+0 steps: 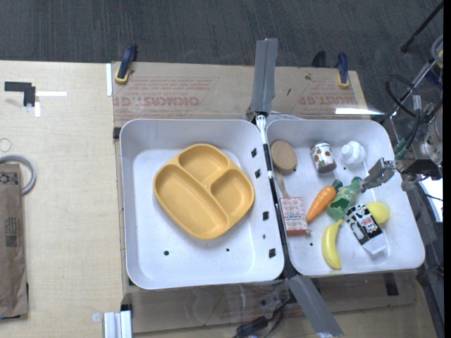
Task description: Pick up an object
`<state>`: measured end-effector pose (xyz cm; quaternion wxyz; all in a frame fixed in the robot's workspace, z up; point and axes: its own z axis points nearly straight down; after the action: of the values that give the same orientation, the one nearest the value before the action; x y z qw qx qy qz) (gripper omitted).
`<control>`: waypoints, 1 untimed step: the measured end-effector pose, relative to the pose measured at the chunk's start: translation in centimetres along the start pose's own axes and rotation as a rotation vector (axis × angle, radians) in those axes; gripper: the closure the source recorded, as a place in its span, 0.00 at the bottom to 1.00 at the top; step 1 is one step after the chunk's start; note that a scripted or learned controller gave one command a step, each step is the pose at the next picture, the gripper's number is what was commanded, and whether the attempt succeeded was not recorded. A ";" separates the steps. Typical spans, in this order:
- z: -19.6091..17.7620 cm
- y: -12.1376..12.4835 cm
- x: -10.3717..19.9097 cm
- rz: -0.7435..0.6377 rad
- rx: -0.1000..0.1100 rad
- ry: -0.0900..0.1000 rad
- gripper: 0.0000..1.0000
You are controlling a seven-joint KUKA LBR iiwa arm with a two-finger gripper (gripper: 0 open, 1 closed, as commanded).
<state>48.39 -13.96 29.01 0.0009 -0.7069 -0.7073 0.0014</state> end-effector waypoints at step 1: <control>17.3 -0.1 1.0 -0.020 -0.021 -0.007 0.00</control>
<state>48.26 -13.02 11.67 -0.0090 -0.6997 -0.7143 -0.0038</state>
